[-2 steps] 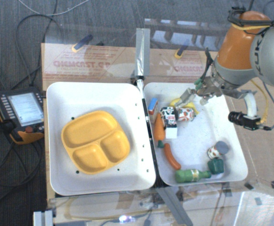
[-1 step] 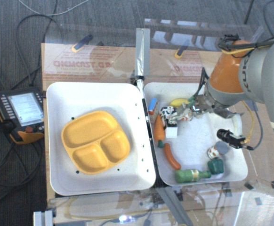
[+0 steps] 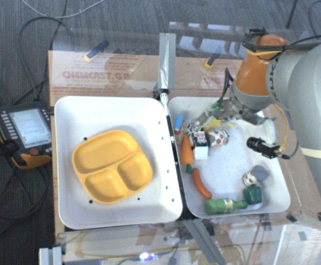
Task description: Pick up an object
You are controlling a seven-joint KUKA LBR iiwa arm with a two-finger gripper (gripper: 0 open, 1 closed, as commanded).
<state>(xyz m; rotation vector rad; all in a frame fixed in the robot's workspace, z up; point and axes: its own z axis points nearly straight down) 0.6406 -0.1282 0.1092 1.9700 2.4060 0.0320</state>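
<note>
The right bin [image 3: 276, 200] holds a jumble of toys. An orange carrot [image 3: 187, 152] and a reddish sausage [image 3: 201, 184] lie along its left side. A green bottle [image 3: 225, 205] lies at the front beside a dark green cup [image 3: 252, 194] and a small grey-topped can [image 3: 255, 175]. Near the back sit a blue piece [image 3: 178, 123], a white block [image 3: 200, 151] and a spotted orange-and-white toy [image 3: 219, 138]. My gripper [image 3: 215, 118] is low over this back cluster, just above the spotted toy. The wrist hides what lies right under it.
The left bin [image 3: 67, 115] holds a yellow three-compartment tray [image 3: 112, 164]. A metal divider [image 3: 166, 65] runs back from between the bins. A black cable fitting [image 3: 262, 146] hangs off the arm over the right bin. A teach pendant [image 3: 22, 131] lies left of the bench.
</note>
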